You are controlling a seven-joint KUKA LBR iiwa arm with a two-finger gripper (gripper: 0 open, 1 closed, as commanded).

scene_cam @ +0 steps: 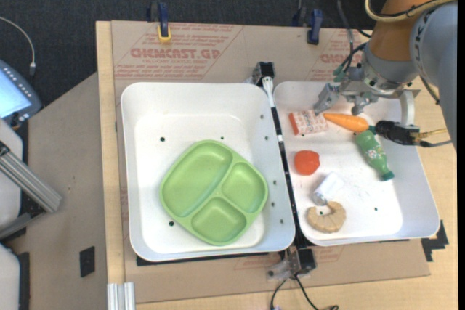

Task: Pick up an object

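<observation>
My gripper [341, 102] hangs over the far part of the right bin [407, 221], its fingers spread open with nothing between them. Just in front of it lies an orange carrot [346, 121], and to the carrot's left a red-and-white snack packet [309, 123]. A green bottle [373, 153] lies at a slant to the right of the carrot. Nearer the front are a red round piece [306, 162], a small white object [328, 187] and a tan ring-shaped pastry [326, 218].
The left bin [138, 156] holds a green divided plate [213, 191]. A black clip [263, 72] sits at the far end of the wall between the bins. Blue clamps [163, 18] pin the cardboard at the back edge.
</observation>
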